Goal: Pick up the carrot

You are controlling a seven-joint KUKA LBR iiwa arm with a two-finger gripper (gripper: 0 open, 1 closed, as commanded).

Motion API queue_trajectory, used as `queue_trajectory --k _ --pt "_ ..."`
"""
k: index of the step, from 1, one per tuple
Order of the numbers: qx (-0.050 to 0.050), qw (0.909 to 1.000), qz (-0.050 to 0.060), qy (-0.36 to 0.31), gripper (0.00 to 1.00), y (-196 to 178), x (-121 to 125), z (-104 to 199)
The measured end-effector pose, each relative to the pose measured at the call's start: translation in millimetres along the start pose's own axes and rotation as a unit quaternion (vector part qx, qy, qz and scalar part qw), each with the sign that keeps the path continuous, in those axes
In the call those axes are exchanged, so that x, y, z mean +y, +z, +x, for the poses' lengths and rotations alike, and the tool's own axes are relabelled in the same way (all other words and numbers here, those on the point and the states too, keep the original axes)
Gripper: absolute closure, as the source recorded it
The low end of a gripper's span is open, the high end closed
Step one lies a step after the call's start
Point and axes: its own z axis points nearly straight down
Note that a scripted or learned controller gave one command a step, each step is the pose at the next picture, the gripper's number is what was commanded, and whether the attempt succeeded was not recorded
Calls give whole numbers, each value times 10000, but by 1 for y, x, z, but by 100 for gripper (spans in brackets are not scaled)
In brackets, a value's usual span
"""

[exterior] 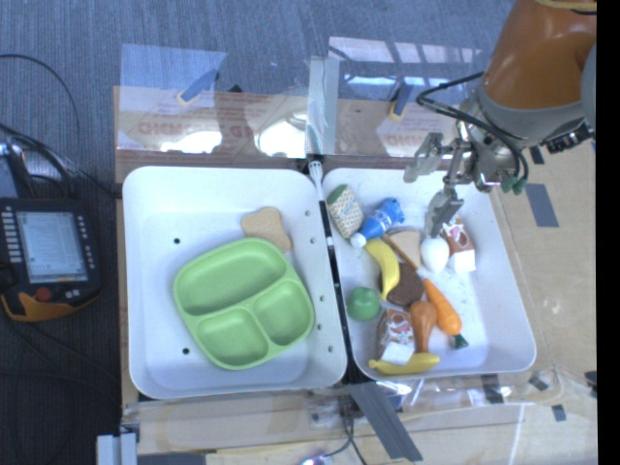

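Your gripper (pixel 448 194) hangs open and empty over the far part of the right bin (pixel 513 308), so the pick has not begun. The carrot (pixel 444 310) lies well nearer the front, just beside the drumstick (pixel 423 324) and the bananas (pixel 387 265). Its green tip is tiny, and neighbouring toys crowd it.

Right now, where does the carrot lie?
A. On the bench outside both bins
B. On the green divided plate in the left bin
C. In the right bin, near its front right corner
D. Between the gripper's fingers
C. The carrot lies in the right bin toward the front right, beside a drumstick-shaped toy, while the gripper hangs over the far part of that bin.
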Motion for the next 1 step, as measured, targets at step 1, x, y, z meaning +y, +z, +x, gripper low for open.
queue_trajectory --k 1 --pt "-22 9991 3 -415 0 173 -24 53"
